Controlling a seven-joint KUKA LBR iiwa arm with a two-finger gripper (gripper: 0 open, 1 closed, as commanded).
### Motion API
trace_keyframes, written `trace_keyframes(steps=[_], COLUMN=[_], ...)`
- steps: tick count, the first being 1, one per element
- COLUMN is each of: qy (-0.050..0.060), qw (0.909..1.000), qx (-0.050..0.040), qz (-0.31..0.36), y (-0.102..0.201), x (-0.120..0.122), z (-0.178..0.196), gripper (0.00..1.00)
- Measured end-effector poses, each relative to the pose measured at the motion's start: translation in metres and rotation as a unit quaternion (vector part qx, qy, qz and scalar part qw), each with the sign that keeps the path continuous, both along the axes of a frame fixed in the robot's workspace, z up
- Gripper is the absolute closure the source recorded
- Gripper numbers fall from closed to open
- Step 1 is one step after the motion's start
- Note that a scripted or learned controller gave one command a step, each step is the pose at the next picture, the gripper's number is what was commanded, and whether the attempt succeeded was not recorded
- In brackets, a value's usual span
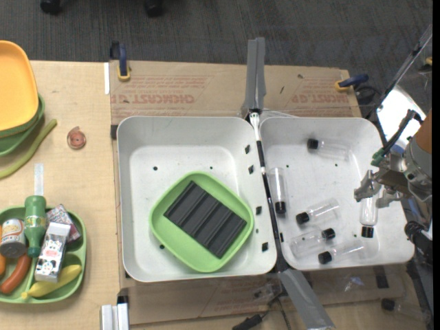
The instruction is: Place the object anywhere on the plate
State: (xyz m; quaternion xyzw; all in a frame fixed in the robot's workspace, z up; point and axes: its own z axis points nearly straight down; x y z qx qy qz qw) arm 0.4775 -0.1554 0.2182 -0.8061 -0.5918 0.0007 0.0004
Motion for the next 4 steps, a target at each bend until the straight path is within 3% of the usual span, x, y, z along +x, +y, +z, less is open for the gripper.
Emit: trace_keyframes(steps=[1,2,3,4], qy=[0.000,0.001,0.000,0.000], qw=[1.0000,0.9997,0.9970,0.9950], qx=[0.0000,-0.0006,-0.0010,-0.0008], qz=[0.000,0.023,0.077,0.100], y=[0.000,-0.018,-0.021,-0.031], x=[0.000,0.039,0.115,0.158], z=[0.000,0.018,0.098,0.058], gripper=[0.00,0.00,0.00,0.00])
